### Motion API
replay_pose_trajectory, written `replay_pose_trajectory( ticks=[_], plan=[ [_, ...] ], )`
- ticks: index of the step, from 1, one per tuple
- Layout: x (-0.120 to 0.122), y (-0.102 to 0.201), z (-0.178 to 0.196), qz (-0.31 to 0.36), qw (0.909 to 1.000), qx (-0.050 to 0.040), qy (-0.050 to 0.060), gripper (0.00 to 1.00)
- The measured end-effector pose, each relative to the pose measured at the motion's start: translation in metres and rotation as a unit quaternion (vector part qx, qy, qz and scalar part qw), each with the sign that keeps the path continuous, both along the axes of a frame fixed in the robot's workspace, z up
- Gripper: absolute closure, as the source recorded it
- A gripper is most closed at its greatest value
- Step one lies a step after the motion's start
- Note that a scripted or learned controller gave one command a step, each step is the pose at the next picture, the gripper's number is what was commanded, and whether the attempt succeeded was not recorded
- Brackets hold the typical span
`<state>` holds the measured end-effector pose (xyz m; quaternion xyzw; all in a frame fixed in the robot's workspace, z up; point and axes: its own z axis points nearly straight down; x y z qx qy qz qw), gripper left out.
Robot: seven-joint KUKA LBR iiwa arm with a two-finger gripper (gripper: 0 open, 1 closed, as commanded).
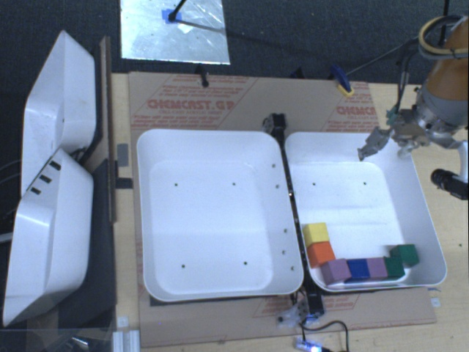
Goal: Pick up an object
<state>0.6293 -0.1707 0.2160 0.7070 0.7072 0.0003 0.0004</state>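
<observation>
Nearest, blocks: a row of coloured blocks (363,262) lies along the near wall of the right bin (410,189), yellow (316,232) and orange (319,253) at its left end, green (404,255) at its right.
Row's long axis: left to right.
Farther, jaws: gripper (374,144) hovers over the bin's far rim, grasping nothing; released or clenched, I cannot tell.
Key relation: blocks lie well apart from the jaws, toward the near side.
</observation>
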Motion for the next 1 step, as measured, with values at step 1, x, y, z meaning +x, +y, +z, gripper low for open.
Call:
replay_pose_trajectory(
  ticks=[1],
  plan=[
    [0.0448, -0.0169, -0.0384, 0.000, 1.0000, -0.0001, 0.000, 0.00]
  ],
)
